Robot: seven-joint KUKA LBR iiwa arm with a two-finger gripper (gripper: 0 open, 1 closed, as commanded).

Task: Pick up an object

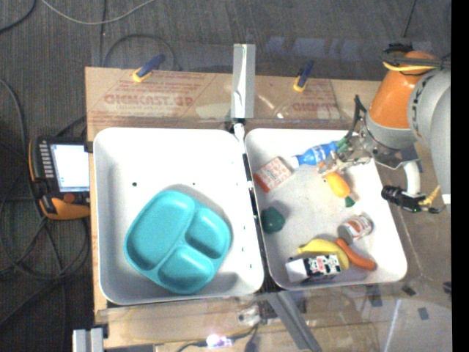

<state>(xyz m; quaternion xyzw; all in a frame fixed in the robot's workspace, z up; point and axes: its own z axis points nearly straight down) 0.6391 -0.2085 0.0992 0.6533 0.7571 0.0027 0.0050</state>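
The gripper [344, 155] hung over the right bin's [392, 266] far corner, just above a small orange-and-yellow toy [338, 184] beside a water bottle [316, 154]; whether the jaws were parted I could not tell. The toy looked light, rigid and smooth, likely best pinched across its narrow middle.

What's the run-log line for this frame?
stage: reach | gripper: over right bin, by bottle and orange object | grasp: none seen | left bin: teal tray

Grey carpet floor [183, 13] w/ black cables [69, 9], cardboard sheet [161, 97].
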